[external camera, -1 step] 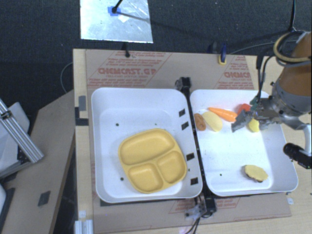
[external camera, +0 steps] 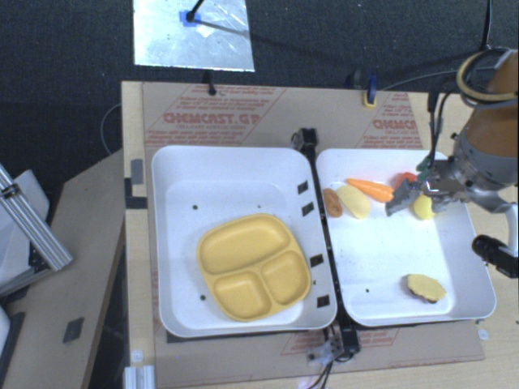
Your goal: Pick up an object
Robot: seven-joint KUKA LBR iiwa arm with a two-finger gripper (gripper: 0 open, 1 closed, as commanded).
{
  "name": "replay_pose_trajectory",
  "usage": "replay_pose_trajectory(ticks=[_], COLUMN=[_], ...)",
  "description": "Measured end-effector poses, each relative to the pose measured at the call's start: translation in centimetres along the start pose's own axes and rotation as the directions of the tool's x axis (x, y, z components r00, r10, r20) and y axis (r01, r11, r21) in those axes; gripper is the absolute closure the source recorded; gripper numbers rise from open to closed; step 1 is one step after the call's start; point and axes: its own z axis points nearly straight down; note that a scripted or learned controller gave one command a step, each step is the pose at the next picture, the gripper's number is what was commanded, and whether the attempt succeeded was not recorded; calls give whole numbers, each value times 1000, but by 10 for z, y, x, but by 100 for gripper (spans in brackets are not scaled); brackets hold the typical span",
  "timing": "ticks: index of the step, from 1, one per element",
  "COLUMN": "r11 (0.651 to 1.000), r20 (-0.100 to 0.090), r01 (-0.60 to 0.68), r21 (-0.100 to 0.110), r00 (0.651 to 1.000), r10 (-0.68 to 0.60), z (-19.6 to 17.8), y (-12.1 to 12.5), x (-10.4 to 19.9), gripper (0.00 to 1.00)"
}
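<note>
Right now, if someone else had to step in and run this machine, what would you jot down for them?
Gripper: low over the right bin, by a small yellow piece; nothing seen held between its fingers.
Right bin: orange carrot-like piece, pale yellow piece, brown slice, and a tan piece near the front.
Left bin: yellow divided tray.
Done: nothing lifted.
Left: grasp one object and raise it.

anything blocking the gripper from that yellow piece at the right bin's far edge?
Nothing visible does. The gripper sits low in the right bin, right beside the round yellow piece. The carrot and pale yellow piece lie on its other side, out of the path.
</note>
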Motion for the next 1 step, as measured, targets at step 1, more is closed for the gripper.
replay_pose_trajectory(ticks=[1], r11=[1000], r20=[-1], r01=[-2], r21=[5], r00=[1000], r10=[2], z=[57], y=[0], x=[10], gripper=[0])
